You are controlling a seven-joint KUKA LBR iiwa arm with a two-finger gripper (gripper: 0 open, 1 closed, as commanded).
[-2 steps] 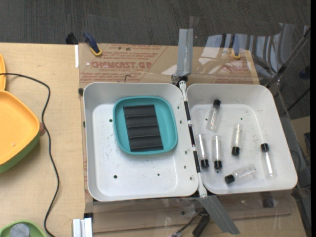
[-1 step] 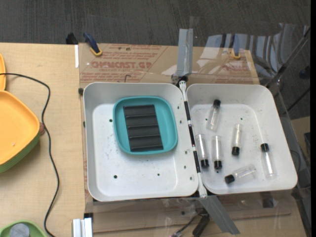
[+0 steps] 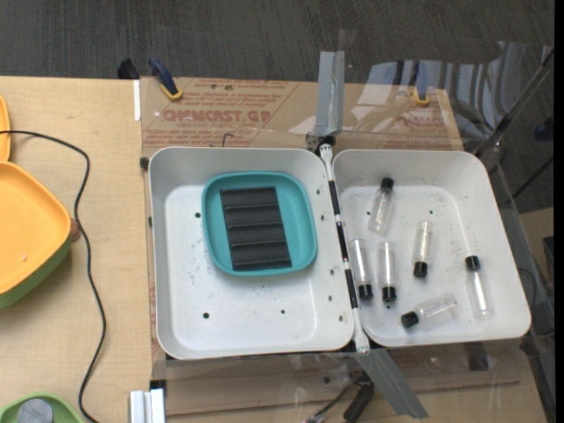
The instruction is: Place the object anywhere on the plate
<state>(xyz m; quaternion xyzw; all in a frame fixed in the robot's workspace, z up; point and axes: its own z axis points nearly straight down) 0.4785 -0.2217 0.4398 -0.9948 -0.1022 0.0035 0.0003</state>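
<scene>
A teal square plate lies in the left white bin, with a black ribbed insert on its middle. Several clear vials with black caps lie loose in the right white bin: one near the back, two side by side by the divider, one in the middle, one at the right and one at the front.
Stacked orange and green plates sit at the left on the wooden bench, with a black cable running past them. Cardboard lies behind the bins. A clear panel stands at the far right.
</scene>
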